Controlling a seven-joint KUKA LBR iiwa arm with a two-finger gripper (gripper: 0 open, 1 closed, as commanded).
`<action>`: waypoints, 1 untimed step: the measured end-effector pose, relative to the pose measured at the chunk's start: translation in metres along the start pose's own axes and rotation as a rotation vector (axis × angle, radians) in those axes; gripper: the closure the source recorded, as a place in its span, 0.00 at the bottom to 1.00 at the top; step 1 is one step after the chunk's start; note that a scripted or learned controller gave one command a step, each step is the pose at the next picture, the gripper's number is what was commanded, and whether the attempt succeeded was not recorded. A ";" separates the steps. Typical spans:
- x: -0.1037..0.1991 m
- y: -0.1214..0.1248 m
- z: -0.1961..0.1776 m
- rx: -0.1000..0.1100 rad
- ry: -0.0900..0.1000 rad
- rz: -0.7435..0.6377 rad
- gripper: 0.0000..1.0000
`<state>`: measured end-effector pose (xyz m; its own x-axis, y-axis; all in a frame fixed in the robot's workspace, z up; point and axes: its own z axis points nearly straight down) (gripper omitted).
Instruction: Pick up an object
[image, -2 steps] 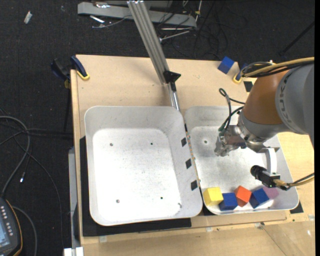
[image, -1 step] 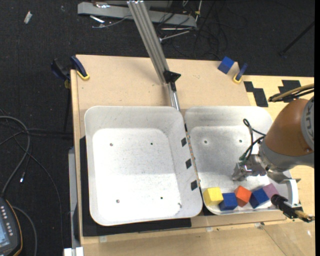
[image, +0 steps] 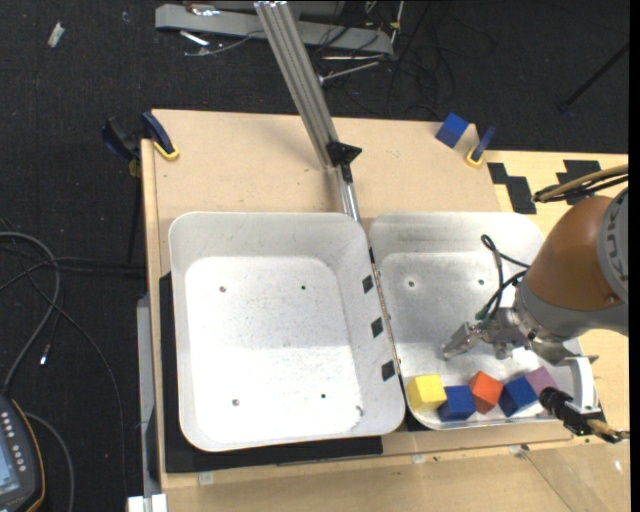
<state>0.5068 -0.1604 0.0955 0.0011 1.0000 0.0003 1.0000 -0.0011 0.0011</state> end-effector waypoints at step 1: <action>0.058 -0.017 -0.001 0.001 0.002 -0.007 0.00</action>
<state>0.4895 -0.1026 0.0961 -0.0060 1.0000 0.0019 1.0000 0.0060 0.0000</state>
